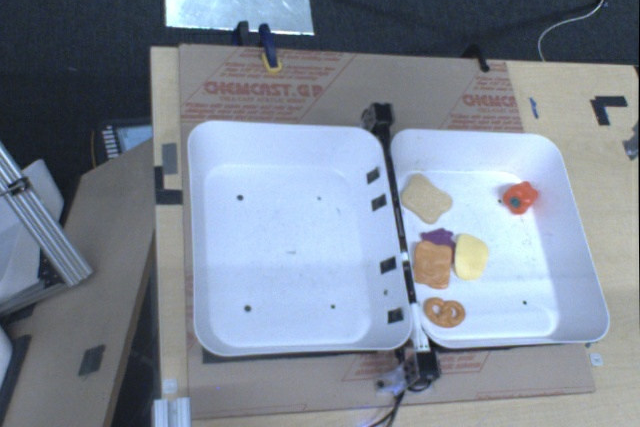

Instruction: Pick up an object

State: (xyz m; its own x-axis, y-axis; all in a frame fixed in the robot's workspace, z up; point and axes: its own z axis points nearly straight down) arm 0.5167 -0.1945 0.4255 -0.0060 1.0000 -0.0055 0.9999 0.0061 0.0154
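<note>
I read five small toy foods in the right bin, all loose on its white floor. Nearest the divider lies a tan, bread-like slice, pale and speckled. Below it an orange-brown square piece lies flat, with a purple bit touching its upper edge and a pale yellow oval pressed against its right side — those three form one cluster. A small brown pretzel lies just beneath them, near the bin's front wall. Well apart, toward the far right, I see a red-orange pepper-like piece with a dark stem spot. The left bin adjoins along the centre seam, both resting on a cardboard sheet on the desk. I can't report the claw's state from here.
</note>
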